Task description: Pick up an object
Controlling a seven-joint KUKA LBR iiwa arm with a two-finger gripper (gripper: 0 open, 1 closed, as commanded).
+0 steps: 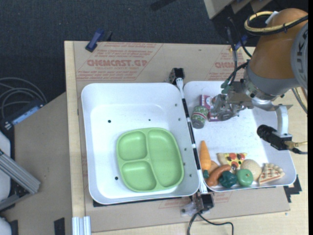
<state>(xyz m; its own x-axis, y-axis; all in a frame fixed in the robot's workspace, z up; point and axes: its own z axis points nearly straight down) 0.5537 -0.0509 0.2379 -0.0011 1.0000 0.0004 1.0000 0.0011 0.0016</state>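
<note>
**Gripper low in the right bin, near a small can**

Along the near edge of the right bin (288, 153) lies a cluster of toy food: a carrot (205, 155), a pizza slice (232, 158), a green piece (228, 179) and a waffle-like wedge (270, 173). The left bin (98, 106) carries a green divided plate (148, 158) toward its near edge. Farther back, a small can (199, 116) lies on its side against the right bin's left wall, beside a pink packet (206, 102). The gripper (221, 109) hangs just beside the can; how far its fingers are spread cannot be told. The can is probably light, rigid and smooth, liable to roll; gripping across its body seems safest.
</note>
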